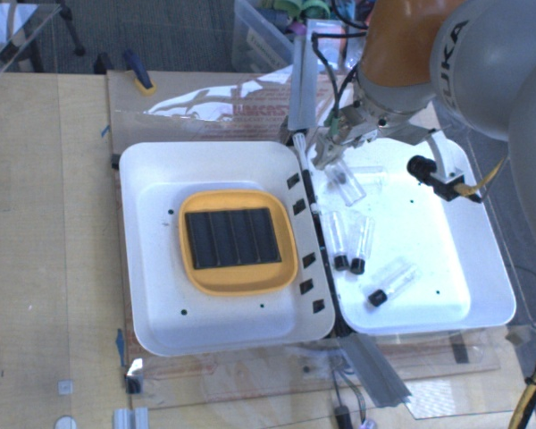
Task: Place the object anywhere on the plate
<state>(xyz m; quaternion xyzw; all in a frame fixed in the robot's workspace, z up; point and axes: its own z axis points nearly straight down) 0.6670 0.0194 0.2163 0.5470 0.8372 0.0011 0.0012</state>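
A yellow plate with a dark ridged centre lies in the left bin. Several clear vials with black caps lie in the right bin: one near its far left corner, two side by side along its left wall, and one nearer the front. My gripper hangs low over the far left corner of the right bin, just above and left of the nearest vial. Whether it touches that vial I cannot make out.
The grey arm with its orange band crosses over the back of the right bin. A black fitting with a cable hangs over that bin's far right. A clear tub of mixed items stands behind the bins.
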